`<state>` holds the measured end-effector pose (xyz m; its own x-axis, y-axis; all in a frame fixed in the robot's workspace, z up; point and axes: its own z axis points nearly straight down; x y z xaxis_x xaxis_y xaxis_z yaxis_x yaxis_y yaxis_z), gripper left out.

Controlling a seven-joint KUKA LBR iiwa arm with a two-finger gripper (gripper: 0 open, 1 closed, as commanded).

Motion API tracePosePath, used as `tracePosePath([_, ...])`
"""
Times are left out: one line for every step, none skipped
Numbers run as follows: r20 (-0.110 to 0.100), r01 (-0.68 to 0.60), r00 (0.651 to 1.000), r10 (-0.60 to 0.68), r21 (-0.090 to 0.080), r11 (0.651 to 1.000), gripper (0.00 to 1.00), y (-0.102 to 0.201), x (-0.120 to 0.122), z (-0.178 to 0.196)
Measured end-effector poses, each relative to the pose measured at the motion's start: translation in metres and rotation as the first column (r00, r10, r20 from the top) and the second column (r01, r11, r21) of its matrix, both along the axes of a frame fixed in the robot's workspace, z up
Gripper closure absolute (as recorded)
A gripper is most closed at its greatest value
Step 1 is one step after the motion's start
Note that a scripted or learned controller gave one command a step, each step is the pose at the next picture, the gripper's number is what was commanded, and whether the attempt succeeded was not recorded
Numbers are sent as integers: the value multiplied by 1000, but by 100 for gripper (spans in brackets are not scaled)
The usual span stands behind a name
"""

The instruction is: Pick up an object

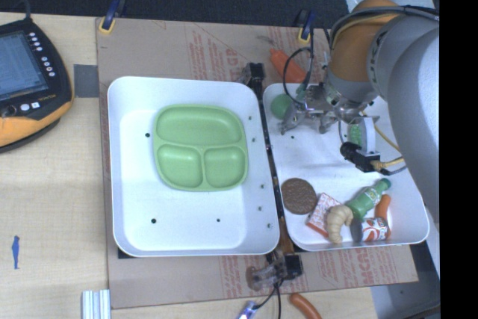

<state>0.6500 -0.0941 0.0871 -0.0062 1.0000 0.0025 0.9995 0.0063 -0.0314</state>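
Nearest to where I stand, along the near wall of the right bin (418,235), a small heap of toy food lies bunched together: a round brown cookie (299,195), a pale croissant (340,223) touching a wedge of cake (321,210), a green bottle (367,200) slanting over them, and an orange carrot (384,206) just beside a small printed packet (376,231). Across the divider, the left bin (127,160) carries a green divided plate (200,146) set toward its far side. Farther back in the right bin the gripper (308,121) hangs low near the far left corner, close to a small green round thing (281,107) that I cannot identify; whether it is open or closed I cannot tell, cables and the grey wrist crowd it, and I see nothing held in it. To my eye the reach is under way and nothing has been picked yet. Doing it well likely means choosing one piece with room on both sides, the green round thing being nearest, coming down square over it, and staying off the bin wall. The heap at the near wall looks harder, since its pieces touch and one could drag another. Beyond the bins, on the desk (45,220), an orange teach pendant (26,82) rests at the far left.
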Motion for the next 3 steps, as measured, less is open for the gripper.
tracePosePath([30,5,1000,-5,-3,1000,0,-85,-14,73])
tracePosePath([28,4,1000,-4,-2,1000,0,-118,-70,80])
tracePosePath([28,3,1000,-3,-1,1000,0,-117,-98,99])
